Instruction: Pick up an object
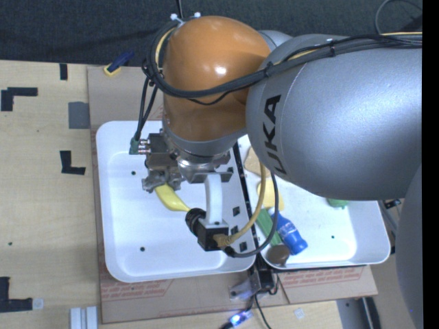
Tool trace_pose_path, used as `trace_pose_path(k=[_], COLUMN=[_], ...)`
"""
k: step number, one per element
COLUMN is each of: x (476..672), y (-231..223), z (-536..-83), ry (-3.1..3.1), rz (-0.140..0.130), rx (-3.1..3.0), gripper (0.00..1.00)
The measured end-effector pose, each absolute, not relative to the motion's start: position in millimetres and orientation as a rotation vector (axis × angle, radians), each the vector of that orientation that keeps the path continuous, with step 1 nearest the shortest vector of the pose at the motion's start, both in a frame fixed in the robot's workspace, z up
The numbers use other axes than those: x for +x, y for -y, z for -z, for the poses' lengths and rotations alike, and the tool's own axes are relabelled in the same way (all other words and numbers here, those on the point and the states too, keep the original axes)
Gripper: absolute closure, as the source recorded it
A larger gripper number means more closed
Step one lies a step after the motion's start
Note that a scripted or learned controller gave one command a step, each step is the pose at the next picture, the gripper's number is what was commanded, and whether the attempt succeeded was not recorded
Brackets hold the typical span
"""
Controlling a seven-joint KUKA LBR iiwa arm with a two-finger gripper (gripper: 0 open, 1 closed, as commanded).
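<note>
My gripper (164, 181) hangs low over the left white bin (123, 252), under the orange band of the wrist (206, 67). A yellow, banana-shaped object (171, 199) lies on the bin floor right at the gripper's lower end, partly hidden by it. I cannot see whether the object is between the jaws or only beside them. The big grey arm covers much of both bins.
The right bin (357, 252) holds a blue cylinder-like object (291, 236), a yellow curved piece (263, 196), a green item (337, 203) under the arm's edge and a brown thing (278, 255) at the front corner. Black cables (240, 184) and a white bracket (215, 199) hang off the wrist.
</note>
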State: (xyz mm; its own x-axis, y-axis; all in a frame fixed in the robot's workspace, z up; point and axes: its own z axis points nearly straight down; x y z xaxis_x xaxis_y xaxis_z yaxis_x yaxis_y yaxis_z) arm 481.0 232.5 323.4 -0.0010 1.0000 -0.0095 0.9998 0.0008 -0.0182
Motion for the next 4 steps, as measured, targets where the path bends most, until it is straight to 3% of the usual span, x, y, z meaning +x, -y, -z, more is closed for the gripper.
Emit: trace_pose_path(k=[1, 2, 3, 4], x=[483.6, 483.7, 481.5, 527.7], y=[-234, -233, -233, -234], z=[-396, -531, -364, -466], ry=[2.225, 2.229, 2.218, 2.226], rz=[0.006, 0.022, -0.031, 0.013], rx=[-2.218, -2.220, -2.216, -2.222], gripper=[1.00, 1.00, 1.00, 1.00])
